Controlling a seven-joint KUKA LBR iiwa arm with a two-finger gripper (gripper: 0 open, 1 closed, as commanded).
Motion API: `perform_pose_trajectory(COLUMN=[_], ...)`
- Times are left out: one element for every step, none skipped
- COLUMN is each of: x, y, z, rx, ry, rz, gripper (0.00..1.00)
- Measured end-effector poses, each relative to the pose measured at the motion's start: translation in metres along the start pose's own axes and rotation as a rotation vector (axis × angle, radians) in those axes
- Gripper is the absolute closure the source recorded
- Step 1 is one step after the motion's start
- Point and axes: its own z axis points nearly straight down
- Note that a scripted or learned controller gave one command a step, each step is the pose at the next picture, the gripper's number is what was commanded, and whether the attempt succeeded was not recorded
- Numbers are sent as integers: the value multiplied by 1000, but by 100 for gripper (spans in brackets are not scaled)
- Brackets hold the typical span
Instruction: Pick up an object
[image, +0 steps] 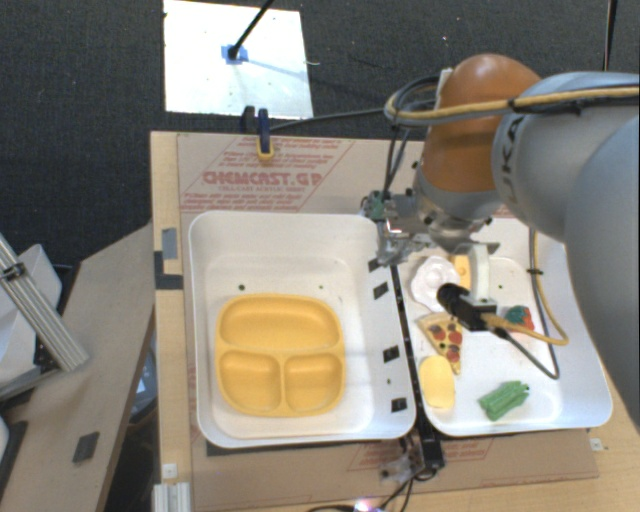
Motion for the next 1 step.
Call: perform_pose_trajectory(x=[47], y=[3], z=[-4], rx=[-1], ry=[0], rz=[1], gripper=[100])
